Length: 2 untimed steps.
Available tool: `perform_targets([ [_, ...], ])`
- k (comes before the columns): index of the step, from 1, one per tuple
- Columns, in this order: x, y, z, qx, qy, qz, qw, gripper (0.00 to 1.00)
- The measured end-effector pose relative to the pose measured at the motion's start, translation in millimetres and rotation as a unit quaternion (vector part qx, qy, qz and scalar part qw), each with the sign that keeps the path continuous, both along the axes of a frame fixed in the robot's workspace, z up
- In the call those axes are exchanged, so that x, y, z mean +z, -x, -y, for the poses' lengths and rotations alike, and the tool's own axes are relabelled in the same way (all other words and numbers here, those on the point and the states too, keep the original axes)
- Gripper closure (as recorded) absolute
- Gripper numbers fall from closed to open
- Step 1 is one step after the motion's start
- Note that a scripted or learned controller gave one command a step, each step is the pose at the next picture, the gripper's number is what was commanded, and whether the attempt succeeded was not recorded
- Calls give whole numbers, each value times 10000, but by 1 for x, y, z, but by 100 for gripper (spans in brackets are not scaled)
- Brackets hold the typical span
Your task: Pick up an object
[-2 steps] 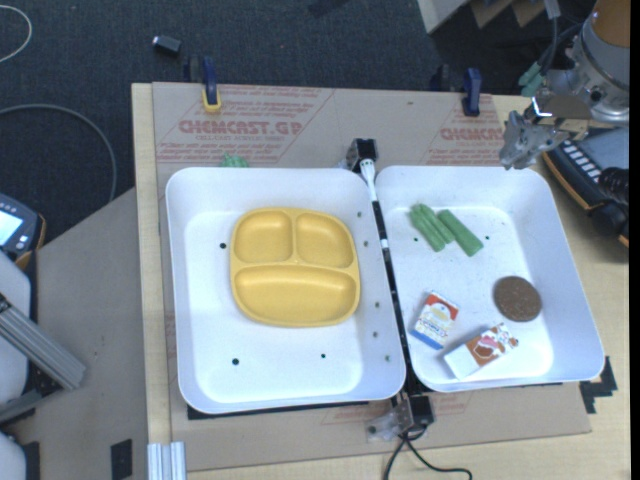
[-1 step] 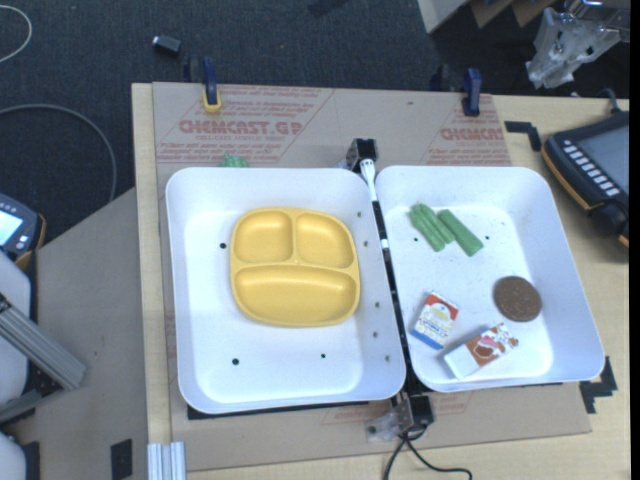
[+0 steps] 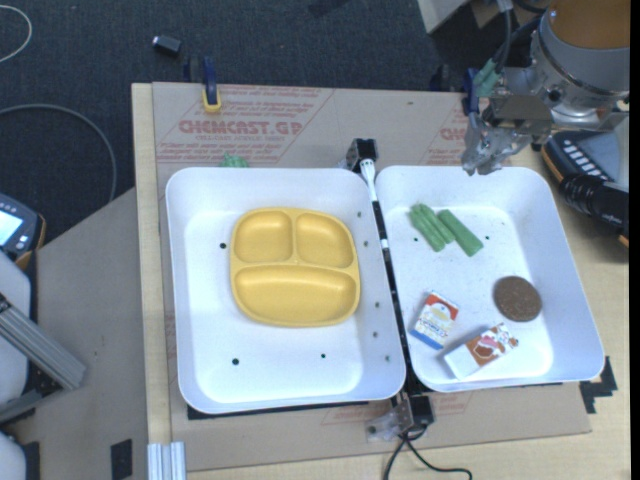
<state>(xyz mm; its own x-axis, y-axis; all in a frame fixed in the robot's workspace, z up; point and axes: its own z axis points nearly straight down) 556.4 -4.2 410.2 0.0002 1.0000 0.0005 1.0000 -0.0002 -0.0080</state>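
two shallow white bins sit side by side on a bench covered with brown board, seen from above at a slant. the left bin (image 3: 190,298) holds a yellow divided plate (image 3: 295,266) with three compartments, lying flat near the middle. the right bin (image 3: 570,268) holds four loose things: a pair of green sticks (image 3: 445,229) lying together at an angle near the top, a round brown disc (image 3: 517,298) toward the right, a small carton (image 3: 435,320) with a red, white and blue wrapper, and a white packet (image 3: 481,350) with red print near the front edge, just beside the carton. the gripper (image 3: 484,163) hangs over the back rim of the right bin, apart from every object, and nothing sits between its fingers; whether they are apart or together cannot be told at this size. no pick seems begun. to do it well, the arm would likely need to travel forward over the bin and descend straight down on one object; the green sticks are nearest, and straddling them across their narrow width looks the safest choice. the flat disc looks hard to pinch, and the carton and packet lie close enough that fingers could nudge one while closing on the other. printed red lettering on the board behind the bins reads roughly "chemcast", repeated and partly hidden. writing on the carton and packet is too small to read.
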Motion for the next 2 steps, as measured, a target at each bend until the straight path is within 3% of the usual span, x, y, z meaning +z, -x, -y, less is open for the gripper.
perform_targets([
  [1, -73, 82, -18, -1, -3, -20, 10000, 100],
  [2, -125, 78, -61, 15, -2, 7, 10000, 100],
])
